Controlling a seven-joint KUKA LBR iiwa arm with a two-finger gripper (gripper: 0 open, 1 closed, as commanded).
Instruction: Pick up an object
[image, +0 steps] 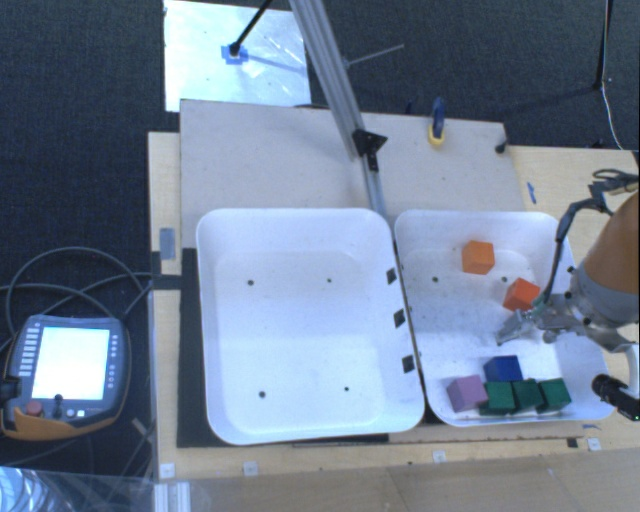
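just left of and above my claw (518, 322), its fingers spread with nothing between, sits the small orange cube (520, 294), touching-close.

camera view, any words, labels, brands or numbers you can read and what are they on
None can be read.
Grey and orange handheld control pendant: its pale screen is washed out and its button markings are too small.
Small grey tag on the bench edge: blurred.
Coloured blocks: no markings visible.
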